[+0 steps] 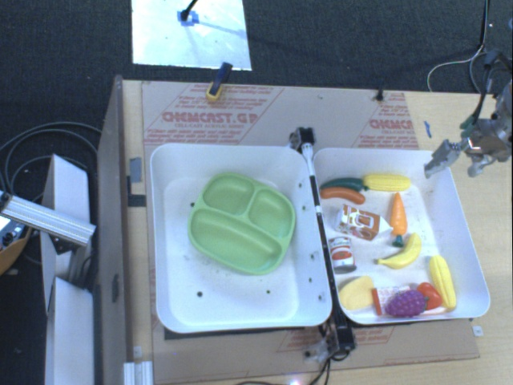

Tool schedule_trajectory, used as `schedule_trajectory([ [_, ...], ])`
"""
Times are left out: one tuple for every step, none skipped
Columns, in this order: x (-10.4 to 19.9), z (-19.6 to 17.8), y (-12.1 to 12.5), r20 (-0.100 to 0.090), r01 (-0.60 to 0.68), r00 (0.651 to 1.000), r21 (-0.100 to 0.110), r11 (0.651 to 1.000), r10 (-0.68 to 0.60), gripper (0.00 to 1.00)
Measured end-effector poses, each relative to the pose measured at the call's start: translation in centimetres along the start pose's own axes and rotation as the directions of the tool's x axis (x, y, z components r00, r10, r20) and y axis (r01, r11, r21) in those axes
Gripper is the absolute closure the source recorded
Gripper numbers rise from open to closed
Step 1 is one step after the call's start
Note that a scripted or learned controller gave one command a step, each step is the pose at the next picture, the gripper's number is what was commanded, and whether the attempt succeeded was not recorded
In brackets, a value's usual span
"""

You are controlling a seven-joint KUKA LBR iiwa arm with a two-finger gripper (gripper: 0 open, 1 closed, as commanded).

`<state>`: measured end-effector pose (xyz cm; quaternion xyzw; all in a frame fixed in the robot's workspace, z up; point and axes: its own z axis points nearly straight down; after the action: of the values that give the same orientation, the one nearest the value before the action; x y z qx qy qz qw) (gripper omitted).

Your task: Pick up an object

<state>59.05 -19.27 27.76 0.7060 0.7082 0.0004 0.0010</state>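
White plastic forms two shallow bins set side by side on a surface (pixel 240 107) covered with printed cardboard. In the left bin (pixel 172 295) lies a pale green divided plate (pixel 241 223), near its middle. The right bin (pixel 469 283) holds a scatter of toy food: a corn cob (pixel 388 183) at the far side with a sausage (pixel 342 192) and a green pepper (pixel 346 184) just left of it, an orange carrot (pixel 398 213), a small printed box (pixel 360 223), a red-labelled can (pixel 342 254), a banana (pixel 405 252), a second corn cob (pixel 442 280) along the right wall, a yellow wedge (pixel 356 292), purple grapes (pixel 405 302) and a red piece (pixel 429 294) beside the grapes. At the right edge of the view, the end effector (pixel 469 152) hangs over the far right corner of the right bin, clear of the toys, with nothing between its fingers; its grey parts are small and blurred, so I cannot tell whether it is open or closed.
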Motion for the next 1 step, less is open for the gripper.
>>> schedule_trajectory([
  [0.93, 10.46, -0.65, -0.003, -0.001, 1.0, 0.008, 1.0, 0.001, 0.0],
])
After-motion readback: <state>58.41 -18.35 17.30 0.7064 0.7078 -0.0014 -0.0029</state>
